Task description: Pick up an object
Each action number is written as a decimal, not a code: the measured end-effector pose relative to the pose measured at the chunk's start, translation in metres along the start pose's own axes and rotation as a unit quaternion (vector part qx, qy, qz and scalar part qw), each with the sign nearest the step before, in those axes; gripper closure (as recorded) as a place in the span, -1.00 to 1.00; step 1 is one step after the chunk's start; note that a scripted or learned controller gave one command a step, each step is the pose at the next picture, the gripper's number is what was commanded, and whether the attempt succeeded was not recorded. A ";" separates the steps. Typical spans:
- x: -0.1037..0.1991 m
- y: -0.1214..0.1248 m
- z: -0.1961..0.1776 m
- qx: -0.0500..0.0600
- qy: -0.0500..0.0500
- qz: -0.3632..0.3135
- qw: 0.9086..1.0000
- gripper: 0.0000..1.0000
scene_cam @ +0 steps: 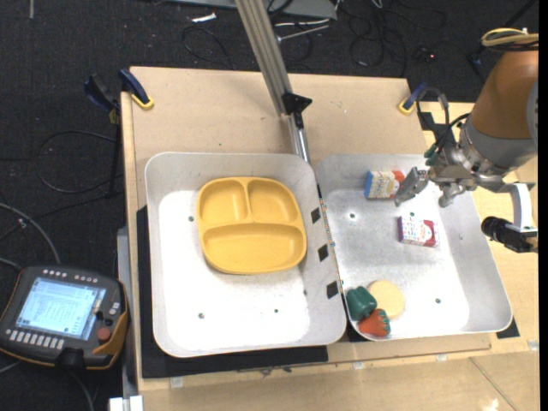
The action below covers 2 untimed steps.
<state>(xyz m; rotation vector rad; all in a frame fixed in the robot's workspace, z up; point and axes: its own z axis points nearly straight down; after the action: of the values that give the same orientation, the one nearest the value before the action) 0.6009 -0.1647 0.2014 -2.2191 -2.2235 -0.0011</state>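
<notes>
Bench: tan wooden board (223, 110) sitting on dark carpet with cables all over the floor behind it, two shallow white bins side by side on top.
Left bin (171, 315): holds just one thing, a yellow divided plate (252, 224) with three compartments, lying flat toward the upper middle of the bin.
Right bin (462, 272): holds all the small stuff, pretty spread out.
Far end of right bin: small carton (381, 183), blue, white and red, lying on its side just left of the gripper.
Middle of right bin: little pink and white box (417, 231), lying flat, below the gripper and apart from it.
Near corner of right bin: pale yellow round disc (387, 296), with a green toy piece (360, 300) and a red-orange one (375, 322) bunched up against it, right by the rim.
Arm: grey with the orange band, coming in from the right over the far end of the right bin.
Gripper (425, 188): fingers spread apart, nothing between them, hovering between the carton and the pink box.
Extras: handheld control pendant (60, 313) on the floor at lower left, metal pole (265, 50) slanting across the back.
</notes>
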 end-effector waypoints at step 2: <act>0.007 -0.009 0.057 0.003 0.000 0.001 1.000 -1.00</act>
<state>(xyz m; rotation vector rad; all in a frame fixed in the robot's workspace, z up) 0.5922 -0.1575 0.1443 -2.2172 -2.2185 0.0056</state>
